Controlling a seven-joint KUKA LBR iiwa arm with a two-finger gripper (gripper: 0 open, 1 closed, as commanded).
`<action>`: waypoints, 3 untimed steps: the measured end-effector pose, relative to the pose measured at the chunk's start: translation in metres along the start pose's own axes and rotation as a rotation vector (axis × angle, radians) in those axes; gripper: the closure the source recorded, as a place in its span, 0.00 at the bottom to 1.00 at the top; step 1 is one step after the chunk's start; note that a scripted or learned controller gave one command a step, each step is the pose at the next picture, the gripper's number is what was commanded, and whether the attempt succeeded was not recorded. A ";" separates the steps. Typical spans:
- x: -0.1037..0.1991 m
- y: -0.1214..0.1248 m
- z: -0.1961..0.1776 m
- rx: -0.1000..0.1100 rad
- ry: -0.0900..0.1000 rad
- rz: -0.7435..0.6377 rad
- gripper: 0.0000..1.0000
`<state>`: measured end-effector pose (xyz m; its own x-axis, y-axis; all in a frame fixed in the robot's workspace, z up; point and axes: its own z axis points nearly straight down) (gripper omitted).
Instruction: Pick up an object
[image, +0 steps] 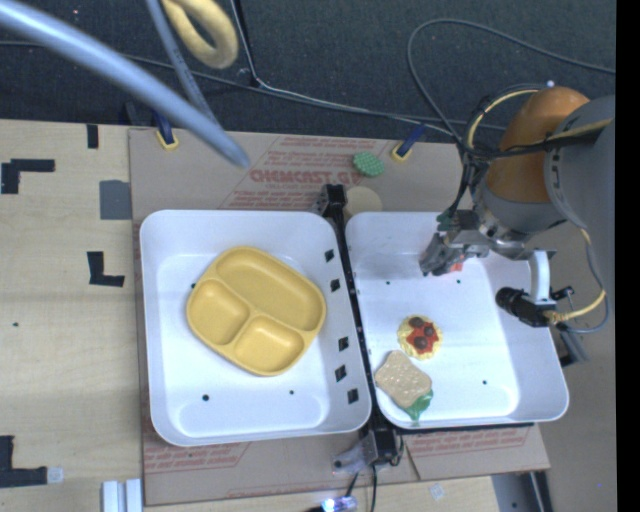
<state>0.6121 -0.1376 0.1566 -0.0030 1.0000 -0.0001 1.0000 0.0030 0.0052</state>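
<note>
While the left bin (165, 300) carries a yellow divided tray (256, 309) lying flat near its middle, the right bin (500, 390) bears two small things toward its near side: a round toy pizza (419, 337) and, just below it, a tan toy sandwich (403, 381) with a green edge. Further right and toward the far side, the gripper (443, 257) sits low over the right bin's far part, well apart from both toys. Whether it is parted or closed cannot be told.
</note>
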 end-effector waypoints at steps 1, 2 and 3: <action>0.003 0.001 -0.063 -0.001 -0.001 0.000 1.00; 0.004 0.003 -0.114 0.000 -0.001 0.001 1.00; 0.056 -0.010 -0.113 0.005 0.001 -0.002 1.00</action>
<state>0.6018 -0.0820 0.2696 -0.0052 1.0000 0.0008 1.0000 0.0052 -0.0002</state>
